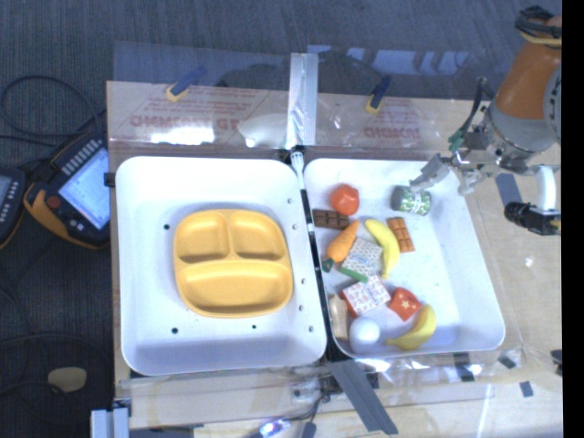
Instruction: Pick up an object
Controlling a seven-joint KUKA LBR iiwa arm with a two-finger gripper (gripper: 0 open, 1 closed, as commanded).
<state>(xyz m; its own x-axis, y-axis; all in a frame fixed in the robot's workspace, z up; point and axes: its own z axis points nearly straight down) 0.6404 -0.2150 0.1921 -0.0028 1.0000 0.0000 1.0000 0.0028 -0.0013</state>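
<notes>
1. The gripper [418,187] hangs at the right bin's [488,286] far edge, touching a green can [412,200]
2. The can lies directly under the tips
3. Finger spread: cannot tell

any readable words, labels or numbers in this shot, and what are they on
Nothing reads for certain.
Red print on the clear sheeting behind the left bin: mirrored and blurred, unreadable.
Red print on the sheeting behind the right bin: also blurred.
Patterned boxes in the right bin: print too small.
Green can beside the gripper: label unreadable.
Handheld screen at left: lit, no legible text.
</notes>
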